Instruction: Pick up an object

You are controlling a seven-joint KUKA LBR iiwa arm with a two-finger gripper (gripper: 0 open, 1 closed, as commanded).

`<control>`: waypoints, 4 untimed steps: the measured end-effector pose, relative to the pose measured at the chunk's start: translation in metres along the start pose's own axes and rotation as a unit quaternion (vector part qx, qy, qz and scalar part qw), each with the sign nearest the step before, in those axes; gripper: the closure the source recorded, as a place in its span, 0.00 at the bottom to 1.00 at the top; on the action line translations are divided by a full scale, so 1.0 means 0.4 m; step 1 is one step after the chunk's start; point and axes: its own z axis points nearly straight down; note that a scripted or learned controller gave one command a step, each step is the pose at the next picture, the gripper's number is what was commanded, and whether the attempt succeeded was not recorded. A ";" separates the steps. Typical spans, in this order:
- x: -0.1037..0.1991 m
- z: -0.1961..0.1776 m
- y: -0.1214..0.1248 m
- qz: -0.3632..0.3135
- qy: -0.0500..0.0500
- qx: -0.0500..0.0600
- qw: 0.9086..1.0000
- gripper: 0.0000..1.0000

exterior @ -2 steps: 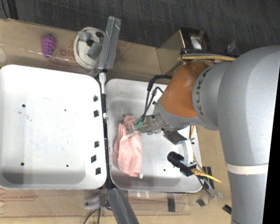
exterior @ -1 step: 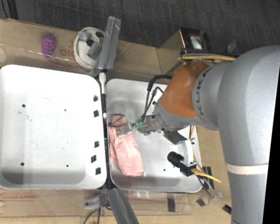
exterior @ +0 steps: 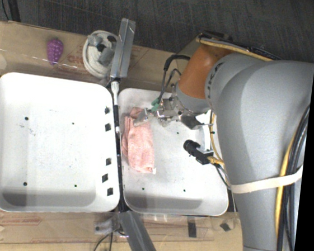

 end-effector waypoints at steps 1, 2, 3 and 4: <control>0.055 -0.001 -0.214 0.001 0.001 0.001 1.000 0.00; 0.046 0.001 0.034 -0.015 0.000 0.000 1.000 0.00; 0.052 0.000 -0.127 -0.013 0.000 0.001 1.000 0.00; 0.004 -0.002 -0.274 -0.026 0.000 -0.001 1.000 0.00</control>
